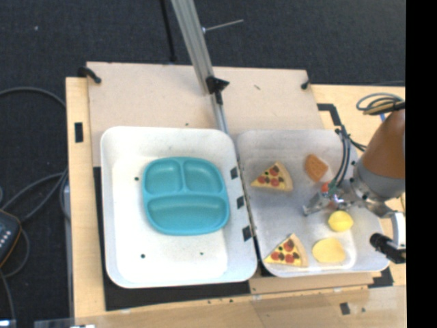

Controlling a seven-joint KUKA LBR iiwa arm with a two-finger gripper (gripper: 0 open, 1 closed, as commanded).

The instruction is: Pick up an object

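Observation:
The right bin (293, 142) holds several toy foods. One pizza slice (273, 177) lies near its left wall and a second pizza slice (288, 250) near its front edge. An orange piece (315, 167) lies toward the back. A yellow ball (340, 221) rests above a flat yellow piece (330, 250) at the front right. My gripper (321, 203) is low in the right bin, between the orange piece and the yellow ball, just left of the ball. Nothing shows in its grasp.
The left bin (123, 149) holds a blue divided plate (184, 195). A slanted metal pole (198, 46) rises from the bench behind the bins. The grey arm with its orange band (386, 149) covers the right bin's right edge.

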